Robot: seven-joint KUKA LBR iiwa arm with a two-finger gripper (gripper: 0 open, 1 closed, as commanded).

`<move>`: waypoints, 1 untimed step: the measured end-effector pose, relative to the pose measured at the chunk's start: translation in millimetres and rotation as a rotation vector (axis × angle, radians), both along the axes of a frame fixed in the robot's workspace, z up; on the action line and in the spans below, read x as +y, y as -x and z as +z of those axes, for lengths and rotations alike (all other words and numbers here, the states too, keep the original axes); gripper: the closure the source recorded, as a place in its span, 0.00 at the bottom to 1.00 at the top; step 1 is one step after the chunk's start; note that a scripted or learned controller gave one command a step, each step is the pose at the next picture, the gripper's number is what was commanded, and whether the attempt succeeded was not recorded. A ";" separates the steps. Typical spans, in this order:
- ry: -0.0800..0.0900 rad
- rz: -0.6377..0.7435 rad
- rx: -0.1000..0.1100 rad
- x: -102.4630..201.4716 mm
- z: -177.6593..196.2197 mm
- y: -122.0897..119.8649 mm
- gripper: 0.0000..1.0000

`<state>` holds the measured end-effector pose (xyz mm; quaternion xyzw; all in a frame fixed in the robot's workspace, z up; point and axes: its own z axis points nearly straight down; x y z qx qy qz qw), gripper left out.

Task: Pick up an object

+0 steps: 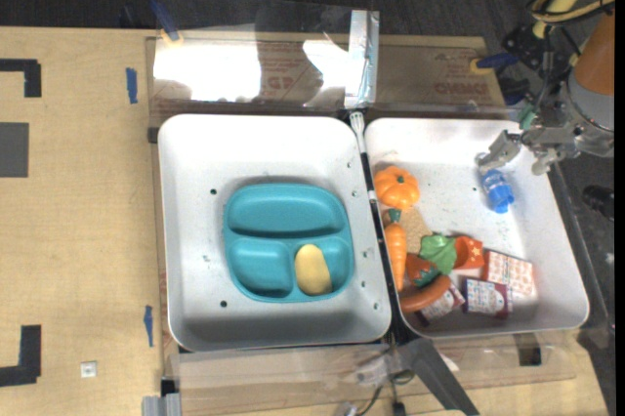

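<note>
Nearest your viewpoint, at the front of the right bin [566, 302], lie two small printed cartons [498, 285], side by side and touching the cluster of toy food beside them. Treat these as reference only.

The candidate object is the small blue bottle [497, 189]. It lies on the floor of the right bin, in the rear right part, apart from every other item. Its long axis runs roughly from the rear of the bin toward the front, with a slight tilt.

The tool [522, 150] hangs at the rear right of the same bin, just above and beside the bottle. Its two fingers appear spread, one toward the bin centre and one toward the right wall, with nothing between them. The bottle lies just forward of the midpoint between the fingertips, slightly toward the bin centre. You should judge this offset as the governing relation: a short shift toward the front, then a descent, would bring the fingers astride the bottle.

The finger line seems to run across the bottle's long axis, which favours a grip on its narrow sides.

Further out, a toy pumpkin [397, 187] sits near the divider, with a carrot [395, 248] and a green-and-red toy [445, 254] in front of it. The left bin [186, 209] holds a teal divided tray [283, 219] with a yellow egg-shaped toy [312, 269] in its front right compartment.
</note>
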<state>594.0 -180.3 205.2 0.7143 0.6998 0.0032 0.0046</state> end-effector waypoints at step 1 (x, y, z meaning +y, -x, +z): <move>-0.008 0.008 0.014 -22.2 -112.1 -22.2 0.00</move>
